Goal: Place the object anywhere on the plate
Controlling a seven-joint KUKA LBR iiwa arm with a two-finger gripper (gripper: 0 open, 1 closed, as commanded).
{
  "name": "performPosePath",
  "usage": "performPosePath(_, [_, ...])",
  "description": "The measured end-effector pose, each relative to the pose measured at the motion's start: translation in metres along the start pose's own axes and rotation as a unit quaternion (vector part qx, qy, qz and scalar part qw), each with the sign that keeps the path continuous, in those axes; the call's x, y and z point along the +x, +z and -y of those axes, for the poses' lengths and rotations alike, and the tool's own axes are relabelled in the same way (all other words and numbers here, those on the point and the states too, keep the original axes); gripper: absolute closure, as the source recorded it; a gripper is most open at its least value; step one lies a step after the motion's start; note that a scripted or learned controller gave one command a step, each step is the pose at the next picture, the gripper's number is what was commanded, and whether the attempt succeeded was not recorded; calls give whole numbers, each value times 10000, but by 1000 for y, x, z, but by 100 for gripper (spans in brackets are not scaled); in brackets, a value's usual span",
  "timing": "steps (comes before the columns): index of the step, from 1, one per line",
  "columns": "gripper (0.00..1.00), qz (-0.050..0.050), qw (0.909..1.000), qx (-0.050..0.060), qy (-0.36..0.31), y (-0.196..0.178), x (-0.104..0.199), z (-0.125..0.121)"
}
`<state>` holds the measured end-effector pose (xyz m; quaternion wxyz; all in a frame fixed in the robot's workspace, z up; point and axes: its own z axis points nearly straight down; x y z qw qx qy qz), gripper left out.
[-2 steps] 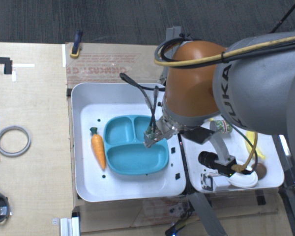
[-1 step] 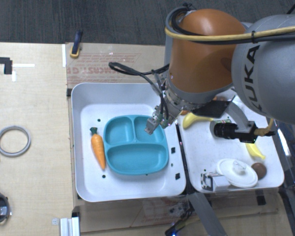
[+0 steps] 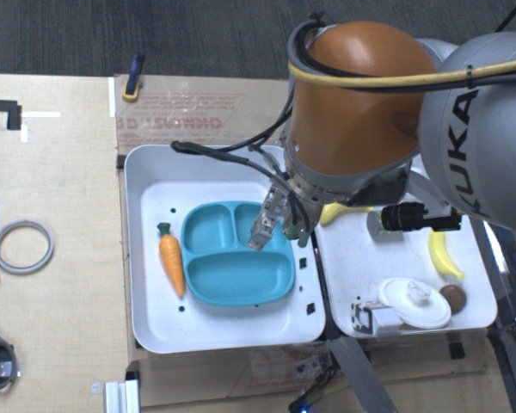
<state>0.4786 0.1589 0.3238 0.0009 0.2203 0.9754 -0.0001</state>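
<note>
Two-finger gripper point(image 3: 271, 224) narrowly parted, holding nothing, above blue divided plastic plate point(image 3: 238, 265); orange toy carrot point(image 3: 172, 261) well left—approach there, descend squarely.

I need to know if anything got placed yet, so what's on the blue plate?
The blue plate shows bare compartments; the gripper covers part of its upper right section. The carrot lies beside it.

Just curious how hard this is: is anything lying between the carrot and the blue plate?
Nothing visible. The carrot lies right beside the plate's left edge in the same bin; the end effector is above the plate's right side.
</note>
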Motion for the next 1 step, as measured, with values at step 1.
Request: performPosePath(1, [0,0,10000,0,1,0,0,0])
